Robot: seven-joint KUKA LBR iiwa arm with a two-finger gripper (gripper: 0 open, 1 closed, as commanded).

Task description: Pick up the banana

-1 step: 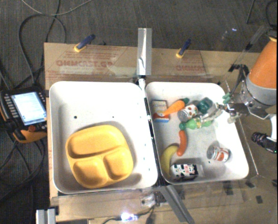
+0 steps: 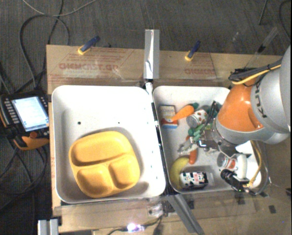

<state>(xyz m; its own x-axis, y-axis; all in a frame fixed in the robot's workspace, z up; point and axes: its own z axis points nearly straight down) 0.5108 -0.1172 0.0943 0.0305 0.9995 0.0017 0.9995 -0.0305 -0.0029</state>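
The banana (image 2: pixel 178 169) lies in the right bin (image 2: pixel 161 146), close to its front left corner, yellow with a greenish tinge and partly covered by a small black-and-white box (image 2: pixel 194 178) at its right end. My gripper (image 2: pixel 203 142) hangs over the middle of that bin, above and to the right of the banana, among the clutter there. The wrist with its orange band (image 2: pixel 235 114) hides the bin's right half. Nothing is visibly held.
An orange carrot (image 2: pixel 183 112), a small printed box (image 2: pixel 168 115), a white cup (image 2: pixel 200 117), green pieces (image 2: pixel 197 129) and a red piece (image 2: pixel 192 155) crowd the right bin. The left bin (image 2: pixel 62 106) holds a yellow divided plate (image 2: pixel 105 163).
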